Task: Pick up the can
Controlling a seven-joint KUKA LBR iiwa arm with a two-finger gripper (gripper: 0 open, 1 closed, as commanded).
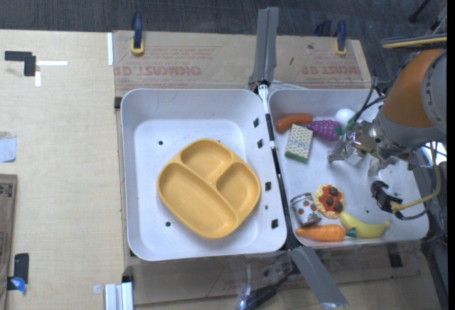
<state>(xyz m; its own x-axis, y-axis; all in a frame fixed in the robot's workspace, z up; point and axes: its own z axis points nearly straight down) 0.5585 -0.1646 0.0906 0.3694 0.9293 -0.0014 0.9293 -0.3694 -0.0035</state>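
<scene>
1. while the arm (416, 99) leans in from the right over the right bin (398, 99), its gripper (343, 153) hangs low above the bare white floor near the middle of that bin, well apart from the can (305, 208).
2. the metal fingers (335, 156) look spread a little, with nothing between them.
3. the can sits in the near left corner of the right bin, close against the wall shared with the left bin (135, 159).
4. just to the can's right, touching or nearly so, lies a small round pizza toy (330, 200).
5. an orange carrot (321, 233) lies along the near wall right below the can, and a banana (366, 227) follows it to the right; the two meet end to end.
6. up the bin from the can there is a green sponge-like block (299, 143), then a sausage (294, 121) against the far left corner, a bunch of purple grapes (325, 129) beside it and a white ball (345, 116) behind the grapes.
7. between the gripper and the can stands the pizza toy; the rest of the way is open floor.
8. the can seems tipped rather than upright, its pale rim turned up and toward the far left, its long axis slanting from there down toward the near right; i can't be sure how far it leans.
9. a yellow divided plate (208, 188) lies in the left bin, with cardboard (213, 63) under both bins.
</scene>
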